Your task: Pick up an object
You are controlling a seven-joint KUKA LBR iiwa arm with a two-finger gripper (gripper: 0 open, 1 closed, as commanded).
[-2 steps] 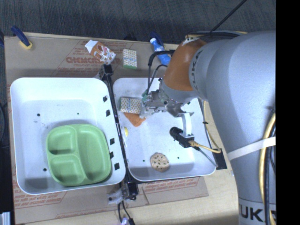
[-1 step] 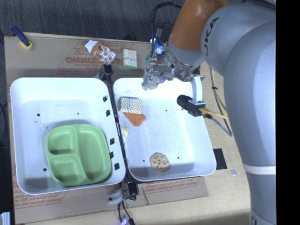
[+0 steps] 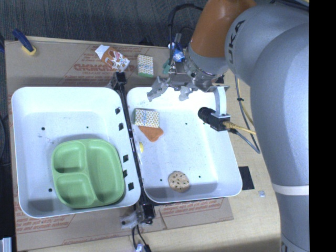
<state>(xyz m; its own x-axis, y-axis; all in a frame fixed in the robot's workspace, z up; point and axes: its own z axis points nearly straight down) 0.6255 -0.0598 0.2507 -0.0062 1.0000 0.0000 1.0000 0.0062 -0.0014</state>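
Note:
My gripper [image 3: 171,92] hangs over the back edge of the right bin [image 3: 210,156], its two grey fingers spread apart with nothing between them. Below and left of it, by the bin's left wall, lies a square packet [image 3: 147,117] with a yellow and blue pattern. An orange piece [image 3: 151,134] rests against the packet's front edge. A round cookie [image 3: 179,181] with dark chips sits near the bin's front wall.
The left bin [image 3: 31,119] holds a green divided plate [image 3: 87,172]. Behind the bins, on the cardboard, lie a crumpled wrapper [image 3: 113,59] and a small green packet [image 3: 145,65]. A blue and yellow tool [image 3: 24,42] rests at the far left corner.

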